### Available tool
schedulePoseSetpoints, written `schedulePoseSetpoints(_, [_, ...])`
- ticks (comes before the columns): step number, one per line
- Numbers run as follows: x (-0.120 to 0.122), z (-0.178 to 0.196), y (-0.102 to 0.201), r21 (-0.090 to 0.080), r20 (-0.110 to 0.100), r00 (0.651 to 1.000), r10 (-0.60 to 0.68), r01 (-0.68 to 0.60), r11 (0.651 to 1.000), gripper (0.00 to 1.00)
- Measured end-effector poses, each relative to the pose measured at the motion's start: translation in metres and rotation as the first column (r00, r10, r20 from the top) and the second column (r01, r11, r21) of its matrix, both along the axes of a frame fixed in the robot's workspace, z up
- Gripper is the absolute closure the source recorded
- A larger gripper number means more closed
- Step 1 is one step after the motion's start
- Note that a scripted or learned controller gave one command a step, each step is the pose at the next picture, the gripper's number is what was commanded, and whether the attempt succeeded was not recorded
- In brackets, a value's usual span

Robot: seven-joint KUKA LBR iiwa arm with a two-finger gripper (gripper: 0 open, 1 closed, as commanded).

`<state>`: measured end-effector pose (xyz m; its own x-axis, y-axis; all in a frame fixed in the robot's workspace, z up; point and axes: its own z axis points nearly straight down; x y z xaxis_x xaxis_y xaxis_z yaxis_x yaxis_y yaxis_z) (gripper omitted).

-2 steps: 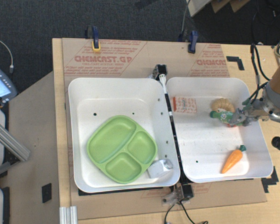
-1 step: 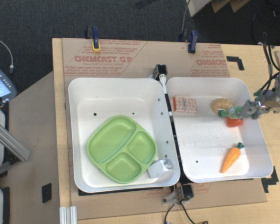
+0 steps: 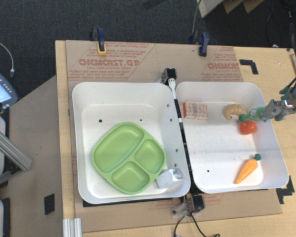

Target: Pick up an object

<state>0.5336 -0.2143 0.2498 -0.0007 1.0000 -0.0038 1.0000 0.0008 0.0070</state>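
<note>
Two white bins (image 3: 89, 132) on cardboard-covered bench (image 3: 64, 107), dark carpet floor (image 3: 39, 14) around. Gripper (image 3: 251, 115) over right bin by tomato (image 3: 247, 127); finger state unclear.

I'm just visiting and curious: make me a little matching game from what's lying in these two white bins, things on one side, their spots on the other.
Things:
1. green divided plate
2. toy carrot
3. small printed packet
4. red tomato toy

Places:
A. right bin, near its front right corner
B. right bin, back left, close to the divider
C. left bin, middle to front
D. right bin, by the right wall, next to the gripper

Pairs: 1-C, 2-A, 3-B, 4-D
</note>
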Motion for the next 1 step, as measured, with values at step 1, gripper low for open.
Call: schedulePoseSetpoints(1, [0.0062,-0.0129,0.0492,0.006,-0.009,1.000,0.005,-0.005,1.000,1.00])
